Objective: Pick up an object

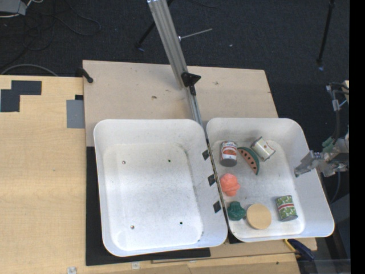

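Right white bin (296, 131): green can (286, 208) near fingers (302, 167).

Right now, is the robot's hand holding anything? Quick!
Gripper: cannot be told if open or closed; it sits at the right bin's right edge, with no toy seen in it.

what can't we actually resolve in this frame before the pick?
- Tool, camera view: small and blurred at the right bin's rim; finger state unreadable.
- Arm: cut off by the right edge of the view.
- Labels on the red-and-white can and green can: too small to read.
- Dark green object: too small to identify; whether it touches the tan disc is unclear.
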You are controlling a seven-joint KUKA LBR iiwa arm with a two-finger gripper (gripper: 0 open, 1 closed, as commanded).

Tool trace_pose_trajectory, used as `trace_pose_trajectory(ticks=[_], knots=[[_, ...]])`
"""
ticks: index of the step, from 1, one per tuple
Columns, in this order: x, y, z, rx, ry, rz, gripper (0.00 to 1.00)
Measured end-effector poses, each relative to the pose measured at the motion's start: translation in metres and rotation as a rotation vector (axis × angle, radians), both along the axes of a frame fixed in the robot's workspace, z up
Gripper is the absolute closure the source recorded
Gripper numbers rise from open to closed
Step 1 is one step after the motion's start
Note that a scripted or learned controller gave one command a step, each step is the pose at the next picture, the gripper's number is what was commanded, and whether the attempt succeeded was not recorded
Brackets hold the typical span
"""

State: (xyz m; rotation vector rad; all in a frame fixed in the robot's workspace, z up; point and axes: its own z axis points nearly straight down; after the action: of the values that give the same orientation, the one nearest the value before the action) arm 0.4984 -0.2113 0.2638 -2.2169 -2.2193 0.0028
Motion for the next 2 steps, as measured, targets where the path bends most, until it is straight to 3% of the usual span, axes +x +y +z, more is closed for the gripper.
trace_pose_trajectory(ticks=[1, 2], knots=[[0.000, 0.000, 0.000, 0.000, 0.000, -0.001, 0.00], [0.008, 0.002, -0.060, 0.002, 0.005, 0.000, 0.00]])
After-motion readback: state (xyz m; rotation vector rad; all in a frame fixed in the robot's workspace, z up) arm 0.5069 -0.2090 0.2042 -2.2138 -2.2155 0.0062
